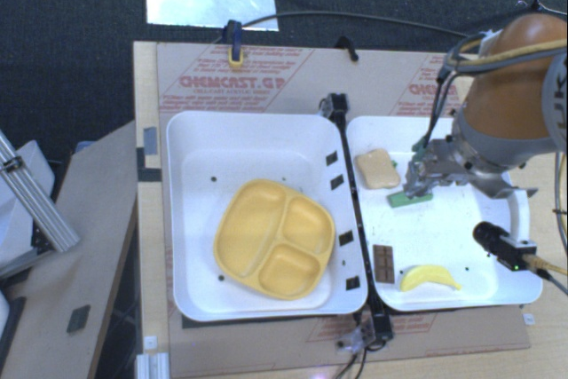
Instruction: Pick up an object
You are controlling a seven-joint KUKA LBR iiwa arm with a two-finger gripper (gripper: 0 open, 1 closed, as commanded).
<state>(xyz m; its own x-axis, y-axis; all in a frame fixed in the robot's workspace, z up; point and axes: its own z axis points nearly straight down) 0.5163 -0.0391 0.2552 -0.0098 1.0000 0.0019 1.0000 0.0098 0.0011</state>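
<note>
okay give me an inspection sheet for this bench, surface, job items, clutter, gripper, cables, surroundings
Surface: two white bins, left bin and right bin, on a printed board.
Job's things: in the right bin a tan block, green flat piece, brown chocolate bar, banana.
Clutter: yellow divided tray in the left bin.
Gripper: gripper low over the green flat piece.
Cables: black cable behind the board.
Surroundings: dark carpet.

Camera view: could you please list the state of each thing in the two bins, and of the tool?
Yellow divided plate: lying flat in the left bin, upright.
Tan bread-like piece: lying flat in the right bin.
Green flat piece: lying right under the tool.
Brown chocolate bar: lying flat by the divider.
Banana: lying on its side.
Tool: down at the green flat piece.
</note>
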